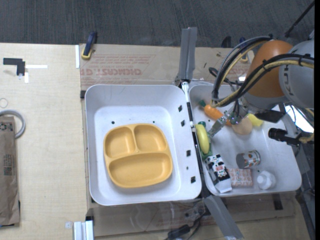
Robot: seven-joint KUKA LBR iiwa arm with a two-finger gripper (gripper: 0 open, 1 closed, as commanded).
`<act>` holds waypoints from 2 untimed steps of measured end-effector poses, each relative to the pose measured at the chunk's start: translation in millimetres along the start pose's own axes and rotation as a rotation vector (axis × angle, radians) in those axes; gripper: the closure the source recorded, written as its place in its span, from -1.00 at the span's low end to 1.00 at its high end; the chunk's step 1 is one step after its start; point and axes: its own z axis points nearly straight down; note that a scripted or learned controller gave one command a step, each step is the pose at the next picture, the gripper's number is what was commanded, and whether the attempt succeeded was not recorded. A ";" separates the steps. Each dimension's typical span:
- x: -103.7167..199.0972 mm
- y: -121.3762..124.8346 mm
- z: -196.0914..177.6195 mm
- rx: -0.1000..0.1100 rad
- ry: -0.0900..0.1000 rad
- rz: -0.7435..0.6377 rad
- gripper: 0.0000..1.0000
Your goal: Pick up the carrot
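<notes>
The orange carrot (213,112), with a green stub at its left end, lies in the right bin (287,184) near its upper left corner. My gripper (216,127) reaches in from the right and hangs just below and to the right of the carrot, its tip pointing down-left toward a yellow-green banana (202,139). The carrot looks to be beside the gripper, not inside it. Cables and the wrist hide the bin area to the carrot's right.
The right bin also holds a beige round item (244,127), a yellow piece (255,120), a small can (248,159), a black-and-white carton (218,171), a pink packet (241,177) and a white bottle (265,179). A yellow divided plate (137,155) lies in the left bin (95,134).
</notes>
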 end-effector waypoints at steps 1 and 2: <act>-1.5 -0.3 -9.4 -0.002 -0.002 0.004 1.00; 7.5 -24.7 0.9 0.002 0.002 0.014 1.00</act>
